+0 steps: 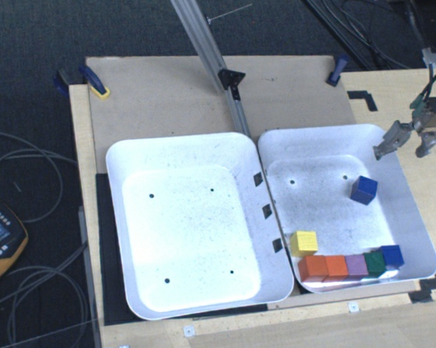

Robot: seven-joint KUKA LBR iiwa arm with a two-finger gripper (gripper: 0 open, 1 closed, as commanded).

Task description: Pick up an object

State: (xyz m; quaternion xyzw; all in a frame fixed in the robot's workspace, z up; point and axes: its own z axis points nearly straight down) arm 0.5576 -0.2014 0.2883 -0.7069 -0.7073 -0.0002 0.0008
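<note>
Blue cube lies alone in the right bin; a yellow cube and a row of cubes sit along its near wall. The claw, spread and holding nothing, hovers over the bin's far right rim.

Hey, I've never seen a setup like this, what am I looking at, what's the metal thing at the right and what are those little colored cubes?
One camera looks down at a slant on a bench with two shallow white bins. The metal thing at the right edge is a robot arm's gripper, hovering over the right bin's rim; nothing sits between its fingers, which look apart. That bin holds toy blocks: a lone blue block, a yellow block, and a row along the near wall: orange block, purple block, green block and another blue one. The left bin sits alongside.
</note>
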